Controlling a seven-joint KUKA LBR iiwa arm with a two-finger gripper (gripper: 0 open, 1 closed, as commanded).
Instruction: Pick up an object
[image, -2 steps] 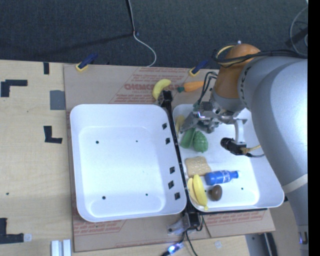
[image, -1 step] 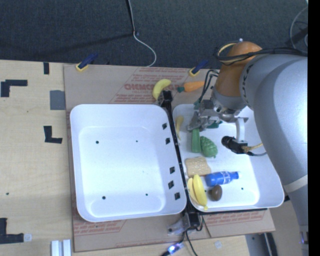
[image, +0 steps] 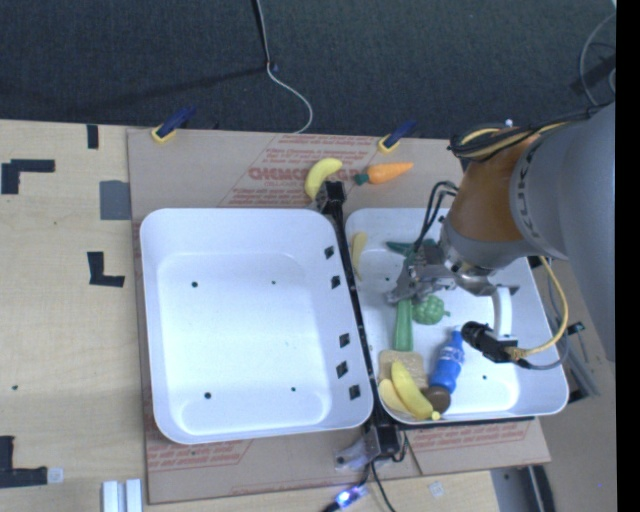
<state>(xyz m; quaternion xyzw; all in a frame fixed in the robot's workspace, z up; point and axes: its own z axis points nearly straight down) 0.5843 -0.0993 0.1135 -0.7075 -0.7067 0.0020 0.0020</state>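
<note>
My gripper reaches down into the right bin, over a long green object and a round green bumpy item. The fingers sit right at the top end of the long green object. A blue bottle lies nearer the bin's front, beside a yellow banana and a tan block. A small pale yellow piece rests at the bin's far left corner.
The left bin adjoins the right one along a black-clipped divider. Outside the bins, on the cardboard behind them, lie a yellow banana and an orange carrot. Yellow and black cables hang off my wrist over the right bin.
</note>
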